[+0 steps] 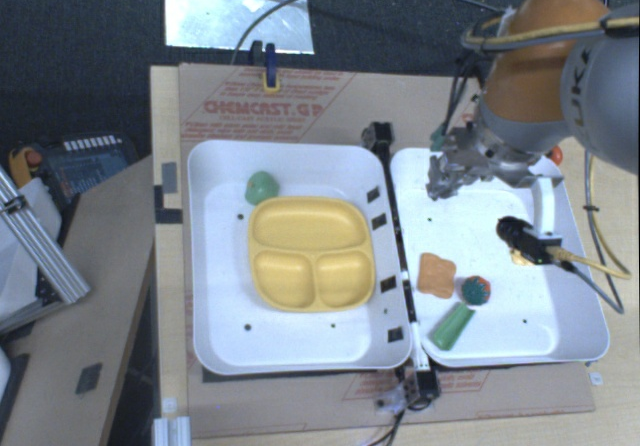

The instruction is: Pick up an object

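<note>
Here the gripper (441,184) is hung over the right bin's (580,334) far-left corner, nothing seen in it; its opening cannot be told. The wafer (436,275), ball (475,289) and green stick (451,325) are left near the front-left, probably within easy reach.

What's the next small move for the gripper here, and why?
Probably shift the gripper toward the near side of the right bin and over the orange piece. The gripper sits above the bin's bare far-left corner with nothing under it, while the orange piece, the red-and-teal ball and the green cylinder all lie nearer the front.
</note>
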Robot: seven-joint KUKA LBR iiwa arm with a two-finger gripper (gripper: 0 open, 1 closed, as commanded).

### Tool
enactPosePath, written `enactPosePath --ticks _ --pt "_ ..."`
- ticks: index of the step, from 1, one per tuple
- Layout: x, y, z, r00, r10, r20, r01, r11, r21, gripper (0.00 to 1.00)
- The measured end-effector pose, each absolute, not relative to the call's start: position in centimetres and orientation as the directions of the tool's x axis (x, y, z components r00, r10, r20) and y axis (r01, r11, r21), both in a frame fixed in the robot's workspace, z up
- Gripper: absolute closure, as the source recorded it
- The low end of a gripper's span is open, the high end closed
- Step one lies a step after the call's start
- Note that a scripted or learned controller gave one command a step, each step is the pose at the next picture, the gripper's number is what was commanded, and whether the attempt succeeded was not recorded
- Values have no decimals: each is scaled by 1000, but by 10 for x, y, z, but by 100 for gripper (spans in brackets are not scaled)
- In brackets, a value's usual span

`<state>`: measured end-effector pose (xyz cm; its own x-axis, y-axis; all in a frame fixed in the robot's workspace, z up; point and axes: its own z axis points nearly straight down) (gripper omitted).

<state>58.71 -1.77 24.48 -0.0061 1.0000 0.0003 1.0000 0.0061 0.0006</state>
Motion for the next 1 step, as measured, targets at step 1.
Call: enactPosePath --ticks 1 --pt "558 32 230 -8 1000 1 1000 8 -2 100"
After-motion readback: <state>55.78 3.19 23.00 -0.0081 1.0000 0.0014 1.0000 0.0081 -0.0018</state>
